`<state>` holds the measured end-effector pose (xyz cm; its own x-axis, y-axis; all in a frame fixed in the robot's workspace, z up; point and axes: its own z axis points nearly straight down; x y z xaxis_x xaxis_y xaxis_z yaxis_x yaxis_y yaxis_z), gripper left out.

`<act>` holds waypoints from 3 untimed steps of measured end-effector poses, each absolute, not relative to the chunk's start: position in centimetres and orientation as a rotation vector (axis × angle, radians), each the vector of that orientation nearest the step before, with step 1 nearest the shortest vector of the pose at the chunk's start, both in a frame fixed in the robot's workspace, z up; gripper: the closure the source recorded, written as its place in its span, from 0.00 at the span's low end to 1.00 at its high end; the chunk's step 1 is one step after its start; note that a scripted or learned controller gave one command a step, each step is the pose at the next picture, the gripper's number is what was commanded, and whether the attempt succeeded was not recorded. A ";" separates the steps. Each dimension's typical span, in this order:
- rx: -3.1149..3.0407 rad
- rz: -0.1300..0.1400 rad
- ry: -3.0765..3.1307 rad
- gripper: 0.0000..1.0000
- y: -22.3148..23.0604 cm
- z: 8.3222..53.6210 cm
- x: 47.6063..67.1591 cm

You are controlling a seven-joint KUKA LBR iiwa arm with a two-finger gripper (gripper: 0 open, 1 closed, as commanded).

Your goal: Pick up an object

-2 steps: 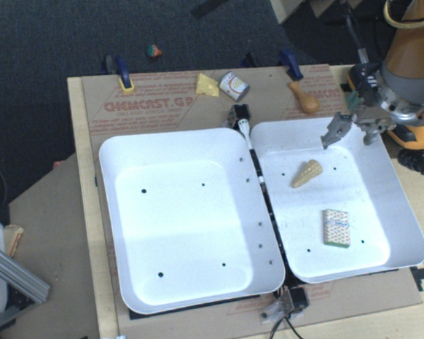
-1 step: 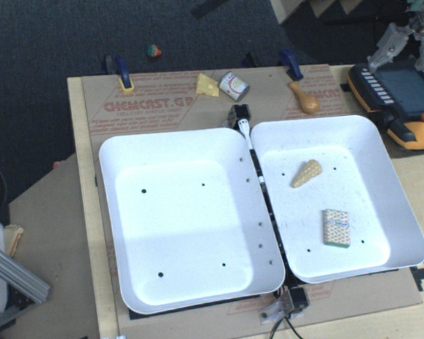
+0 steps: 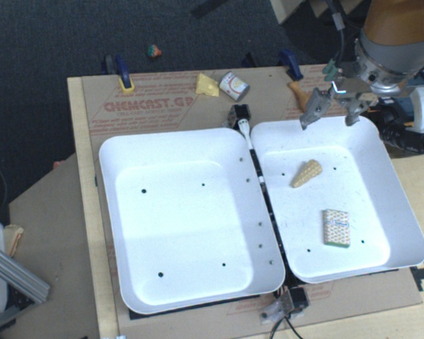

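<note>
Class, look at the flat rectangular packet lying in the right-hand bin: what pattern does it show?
The packet shows a fine, pale checked pattern with a green edge, seen in the camera view.

**End effector above the right bin's far edge, two objects lying inside**

The grey two-finger end effector [image 3: 331,110] hangs over the far rim of the right shallow white plastic bin [image 3: 396,187], its two dark fingers spread apart with nothing between them. Inside that bin lie a tan ridged cone-shaped object [image 3: 306,173] near the middle and, nearer the front, a small rectangular patterned packet [image 3: 336,228], the two well apart. The left shallow white plastic bin [image 3: 121,223] sits just beside it. Both rest on the light wooden bench [image 3: 90,109], where a yellow wedge-shaped piece [image 3: 207,85] and a small white box [image 3: 234,86] lie close together beyond the bins.
</note>
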<state>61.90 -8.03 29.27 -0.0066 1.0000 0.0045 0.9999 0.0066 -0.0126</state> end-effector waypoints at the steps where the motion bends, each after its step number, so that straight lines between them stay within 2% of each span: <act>1: -2.220 0.009 -2.214 0.00 -13.3 7.6 65.6; 2: -2.219 0.003 -2.218 0.00 -11.5 9.8 62.6; 3: -2.232 -0.016 -2.234 0.00 -12.1 35.6 62.7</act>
<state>62.65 -12.12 35.62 -0.0011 1.0000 -0.0042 0.9998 0.0011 0.0187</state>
